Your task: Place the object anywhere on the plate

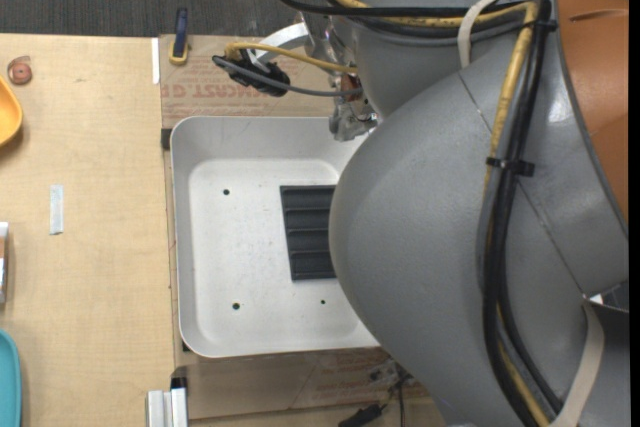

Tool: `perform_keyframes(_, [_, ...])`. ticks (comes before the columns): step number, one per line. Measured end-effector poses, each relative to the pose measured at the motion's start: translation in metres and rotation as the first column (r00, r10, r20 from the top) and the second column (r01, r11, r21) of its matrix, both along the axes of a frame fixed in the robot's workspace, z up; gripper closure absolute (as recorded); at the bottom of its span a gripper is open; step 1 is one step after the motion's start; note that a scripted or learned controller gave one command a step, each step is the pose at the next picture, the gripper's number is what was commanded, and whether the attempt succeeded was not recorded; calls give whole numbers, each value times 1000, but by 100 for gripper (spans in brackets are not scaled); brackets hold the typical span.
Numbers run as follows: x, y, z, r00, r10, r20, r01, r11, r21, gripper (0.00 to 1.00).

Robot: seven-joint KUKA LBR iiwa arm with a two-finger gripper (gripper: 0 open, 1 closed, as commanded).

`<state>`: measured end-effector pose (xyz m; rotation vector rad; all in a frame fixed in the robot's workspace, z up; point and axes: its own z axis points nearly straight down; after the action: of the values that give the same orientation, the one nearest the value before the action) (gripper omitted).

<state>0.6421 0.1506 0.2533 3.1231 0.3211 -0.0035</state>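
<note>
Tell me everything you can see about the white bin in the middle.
The white bin is a shallow, smooth tray, plastic by its look, with rounded corners and raised walls. Its floor carries a few small dark dots and a dark ribbed block. It sits flat on brown cardboard, beside a wooden surface. The grey arm hides its right part.

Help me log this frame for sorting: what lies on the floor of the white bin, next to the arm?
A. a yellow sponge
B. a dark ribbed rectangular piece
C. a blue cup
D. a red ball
B: a dark ribbed rectangular piece lies on the floor of the white bin, its right side hidden behind the grey arm.
</note>
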Motion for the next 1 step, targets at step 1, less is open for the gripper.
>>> perform_keyframes(1, [4,15,68,992,125,0,-125,992,0,100])
